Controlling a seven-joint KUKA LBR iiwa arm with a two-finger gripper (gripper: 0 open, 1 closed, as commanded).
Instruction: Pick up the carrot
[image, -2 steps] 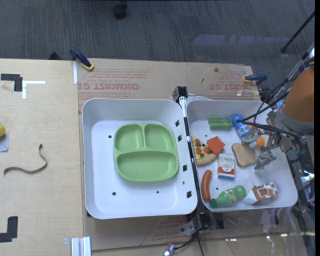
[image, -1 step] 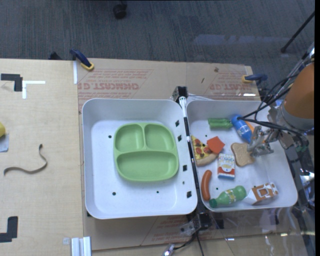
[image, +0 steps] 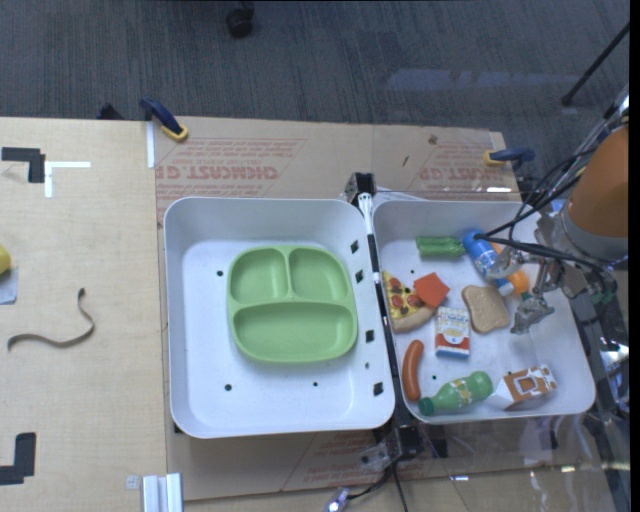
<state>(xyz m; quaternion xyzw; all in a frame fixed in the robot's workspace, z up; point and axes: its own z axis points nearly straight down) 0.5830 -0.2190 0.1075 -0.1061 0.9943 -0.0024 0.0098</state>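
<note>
Arm (image: 600, 195) comes in from the right, over the right bin (image: 575, 335), with its orange band at the frame's right edge. Gripper (image: 527, 313) hangs low over the right-centre of that bin, just right of the bread slice (image: 487, 308). Can't tell from here whether it's open or closed, and nothing visibly gripped

Carrot (image: 516, 284): best guess is the small orange piece in the right bin, just right of the blue bottle (image: 481, 252) and just far-side of the gripper. It's partly hidden by cables and gripper hardware, so I can't tell if they touch

Rest of the right bin:
- green stick-shaped item (image: 440, 246) at the far side, left of the bottle
- pizza slice (image: 403, 300) against the left wall, red-orange wedge (image: 432, 290) touching it
- small carton (image: 453, 333) mid-bin
- sausage (image: 414, 368) and green bottle (image: 458, 392) at the near left
- orange-and-white box (image: 528, 383) near right, below the gripper in frame

Left bin (image: 190, 320) holds a green divided plate (image: 293, 304), flat and roughly centred
</note>
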